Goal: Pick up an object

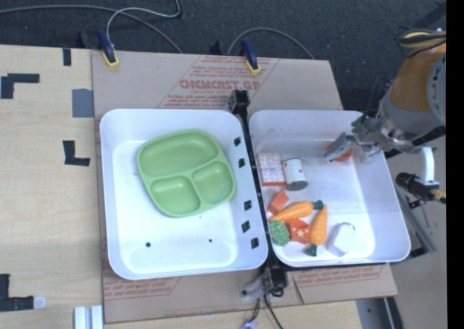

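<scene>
Nearest the camera, at the front of the right bin (377, 175), lie two carrots (304, 217), a white block (341, 237) and green and red bits. Just behind stand a small can (293, 172) and a printed card (269, 168). Farther back, over the right rim, hangs the hand (339, 149); whether it is wide or narrow I cannot tell. The can lies to its left and slightly nearer the front, likely the closest pick.

left bin (116, 175): divided plate (187, 172) inside | right bin (377, 197): toy carrots (304, 217), can (293, 172) inside
</scene>
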You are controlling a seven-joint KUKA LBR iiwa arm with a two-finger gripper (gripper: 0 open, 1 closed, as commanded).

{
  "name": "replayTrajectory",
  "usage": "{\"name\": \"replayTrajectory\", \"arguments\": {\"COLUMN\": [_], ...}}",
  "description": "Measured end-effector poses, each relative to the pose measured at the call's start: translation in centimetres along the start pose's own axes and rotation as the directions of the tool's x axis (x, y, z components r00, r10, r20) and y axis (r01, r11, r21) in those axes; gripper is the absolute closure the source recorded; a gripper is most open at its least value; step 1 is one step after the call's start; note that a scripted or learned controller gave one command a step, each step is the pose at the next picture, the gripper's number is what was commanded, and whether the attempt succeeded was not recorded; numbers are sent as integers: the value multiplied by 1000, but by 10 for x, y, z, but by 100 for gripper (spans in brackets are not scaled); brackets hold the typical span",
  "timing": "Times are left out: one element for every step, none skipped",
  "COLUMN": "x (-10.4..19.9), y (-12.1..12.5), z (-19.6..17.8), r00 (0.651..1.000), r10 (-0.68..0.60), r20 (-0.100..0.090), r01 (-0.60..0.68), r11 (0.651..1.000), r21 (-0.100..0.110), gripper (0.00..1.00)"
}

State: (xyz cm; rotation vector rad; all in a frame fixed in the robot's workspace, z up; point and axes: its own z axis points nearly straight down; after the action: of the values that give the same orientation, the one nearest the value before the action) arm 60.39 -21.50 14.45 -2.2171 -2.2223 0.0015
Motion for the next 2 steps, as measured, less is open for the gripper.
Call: {"name": "replayTrajectory", "arguments": {"x": [-6, 37], "y": [66, 27], "z": [58, 58], "r00": [1000, 1000], "r10": [-1, 0], "r20": [-2, 4], "r01": [1, 0], "r11": [1000, 1000], "r21": [-2, -6], "gripper": [0, 0]}}
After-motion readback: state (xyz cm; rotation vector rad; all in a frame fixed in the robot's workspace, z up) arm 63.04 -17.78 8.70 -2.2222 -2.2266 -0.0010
